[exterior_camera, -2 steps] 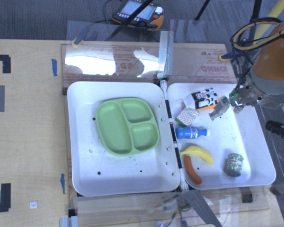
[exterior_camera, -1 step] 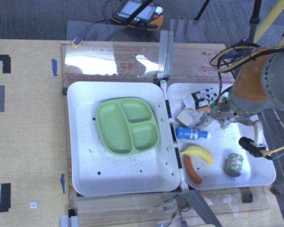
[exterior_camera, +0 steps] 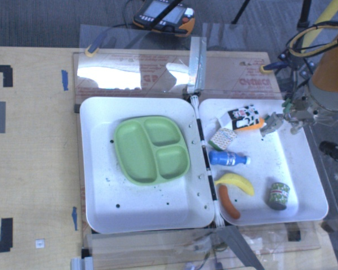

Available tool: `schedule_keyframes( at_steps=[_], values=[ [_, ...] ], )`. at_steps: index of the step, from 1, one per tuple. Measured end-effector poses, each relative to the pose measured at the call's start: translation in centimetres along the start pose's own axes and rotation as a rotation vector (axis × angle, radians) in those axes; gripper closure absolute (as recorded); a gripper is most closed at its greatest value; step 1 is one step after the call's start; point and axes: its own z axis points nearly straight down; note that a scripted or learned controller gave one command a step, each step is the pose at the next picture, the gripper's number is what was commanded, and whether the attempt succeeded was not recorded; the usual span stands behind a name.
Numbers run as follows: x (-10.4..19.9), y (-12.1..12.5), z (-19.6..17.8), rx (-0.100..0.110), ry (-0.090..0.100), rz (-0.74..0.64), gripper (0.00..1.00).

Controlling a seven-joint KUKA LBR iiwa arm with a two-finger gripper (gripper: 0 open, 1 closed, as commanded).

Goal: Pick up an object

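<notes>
A: Where does the arm stand?

B: At the right edge, much of it cut off. The gripper (exterior_camera: pixel 274 124) hangs over the upper right part of the right bin (exterior_camera: pixel 304 167), just beside an orange-and-black-and-white packet (exterior_camera: pixel 243 118). Whether it is open or shut I cannot tell; the tips blur into a grey smear.

A: Is it holding anything?

B: Nothing shows between them. Everything lies on the bin floor.

A: What is in there?

B: Below the packet, a small checkered sachet (exterior_camera: pixel 222 138), tilted. Under that a blue bottle (exterior_camera: pixel 228 159) on its side, white cap pointing right. Then a banana (exterior_camera: pixel 236 183), and just beside it an orange sausage-shaped thing (exterior_camera: pixel 229 202) (carrot or hot dog, too small to say). A green-labelled can (exterior_camera: pixel 278 196) lies apart from them toward the lower right, its print unreadable.

A: And the left bin (exterior_camera: pixel 96 167)?

B: A green divided plate (exterior_camera: pixel 152 149) with three compartments, sitting roughly in the middle. Dark specks dot the white floor around it.

A: Behind the bins?

B: A handheld device (exterior_camera: pixel 163 14) with a screen, and glare on clear sheeting that hides what lies under it.
</notes>
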Motion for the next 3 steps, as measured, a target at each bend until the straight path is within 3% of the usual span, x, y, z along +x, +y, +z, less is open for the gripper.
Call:
schedule_keyframes(
  at_steps=[1, 2, 3],
  values=[
    [2.0, -2.0, 2.8, 0.003, 0.003, -0.201, 0.0],
    [3.6, 1.5, 3.7, -0.004, -0.001, -0.531, 0.0],
    [4.6, -0.6, 0.8, -0.001, 0.002, -0.748, 0.0]
  ],
)
